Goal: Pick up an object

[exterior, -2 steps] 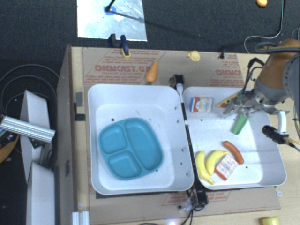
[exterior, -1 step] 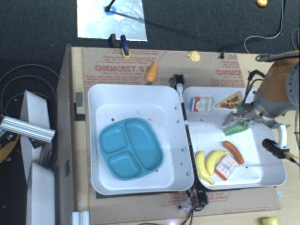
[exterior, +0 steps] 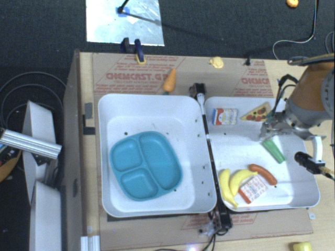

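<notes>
- The gripper (exterior: 270, 131) hovered low over the right bin (exterior: 303, 195); its grip state could not be told.
- A green object (exterior: 274, 150) lay just beneath it, the likely target, apparently not lifted.

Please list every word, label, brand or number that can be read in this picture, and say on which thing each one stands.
"CHEMCAST" on the brown sheet under the bins, left of the carrot; more letters follow, too blurred to read.
The same red print repeats on that sheet at upper right, cut off and not readable.
The small carton in the right bin bears a red and blue label, too small to read.
The red and white packet by the bananas bears print, too small to read.
</notes>
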`<action>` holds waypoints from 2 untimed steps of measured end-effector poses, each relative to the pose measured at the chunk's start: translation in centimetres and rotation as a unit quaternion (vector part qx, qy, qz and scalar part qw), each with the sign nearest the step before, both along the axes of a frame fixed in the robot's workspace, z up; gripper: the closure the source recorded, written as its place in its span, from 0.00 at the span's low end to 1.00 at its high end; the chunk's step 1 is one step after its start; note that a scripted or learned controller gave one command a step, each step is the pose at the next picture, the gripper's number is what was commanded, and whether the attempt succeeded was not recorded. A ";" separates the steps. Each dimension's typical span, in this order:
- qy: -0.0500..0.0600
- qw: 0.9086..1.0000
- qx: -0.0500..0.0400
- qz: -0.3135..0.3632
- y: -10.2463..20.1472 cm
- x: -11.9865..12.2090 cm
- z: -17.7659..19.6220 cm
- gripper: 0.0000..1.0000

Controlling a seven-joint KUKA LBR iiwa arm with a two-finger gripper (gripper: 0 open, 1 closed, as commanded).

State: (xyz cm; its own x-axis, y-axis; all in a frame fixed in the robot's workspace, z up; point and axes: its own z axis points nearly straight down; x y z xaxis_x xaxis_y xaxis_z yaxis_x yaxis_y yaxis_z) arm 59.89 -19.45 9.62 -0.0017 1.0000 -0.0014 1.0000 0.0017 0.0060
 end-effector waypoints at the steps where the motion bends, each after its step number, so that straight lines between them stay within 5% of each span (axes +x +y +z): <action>1: 0.000 1.000 0.000 0.000 0.0 0.0 -0.1 0.00; 2: 0.003 1.000 0.000 -0.001 -1.3 -3.1 -1.2 0.00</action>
State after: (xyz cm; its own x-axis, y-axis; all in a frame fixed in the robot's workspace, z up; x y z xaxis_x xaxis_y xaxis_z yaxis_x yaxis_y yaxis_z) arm 56.82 -20.77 8.37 0.0010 1.0000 -0.0011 1.0000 -0.0010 -0.0009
